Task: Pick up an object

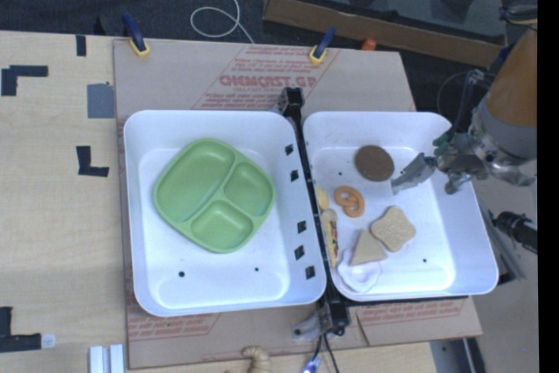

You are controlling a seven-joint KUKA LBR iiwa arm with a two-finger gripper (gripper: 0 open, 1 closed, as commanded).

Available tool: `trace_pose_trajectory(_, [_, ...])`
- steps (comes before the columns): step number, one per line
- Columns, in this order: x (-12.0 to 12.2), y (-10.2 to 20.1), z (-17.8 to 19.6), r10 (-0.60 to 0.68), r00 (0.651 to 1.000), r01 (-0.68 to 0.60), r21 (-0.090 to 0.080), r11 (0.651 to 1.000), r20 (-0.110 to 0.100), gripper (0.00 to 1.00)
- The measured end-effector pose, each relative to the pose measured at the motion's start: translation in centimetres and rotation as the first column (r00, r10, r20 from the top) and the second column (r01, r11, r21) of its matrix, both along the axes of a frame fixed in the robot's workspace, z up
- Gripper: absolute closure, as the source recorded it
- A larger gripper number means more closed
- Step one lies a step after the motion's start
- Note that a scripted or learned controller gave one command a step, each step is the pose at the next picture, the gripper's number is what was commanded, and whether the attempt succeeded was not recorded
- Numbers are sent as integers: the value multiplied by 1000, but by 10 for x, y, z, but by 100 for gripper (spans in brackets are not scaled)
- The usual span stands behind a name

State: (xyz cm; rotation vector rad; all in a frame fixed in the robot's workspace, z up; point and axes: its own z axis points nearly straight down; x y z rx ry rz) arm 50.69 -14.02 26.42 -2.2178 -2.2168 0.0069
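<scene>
While I look from left to right, the left bin comes first; a green plate with three compartments lies flat in it, approx. in the middle. Next is the divider between both bins, w/ black clips along it. Just right of it, in the right bin, a yellowish long item lies along the left wall; I cannot tell what it is. Beside it is a small pretzel, and above-right of that a brown round cookie. Lower are two bread-like pcs: a wedge piece and a toast slice, touching each other, w/ something white under the wedge. My pincer hangs over the right part of this bin, right of the cookie and apart from it. One grey finger points left toward the cookie; nothing is between my fingers, and if they are apart or together I cannot tell.
</scene>
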Motion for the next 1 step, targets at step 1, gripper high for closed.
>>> trace_pose_trajectory(1, [43,19,-126,2,1000,-2,3,1000,-8,0])
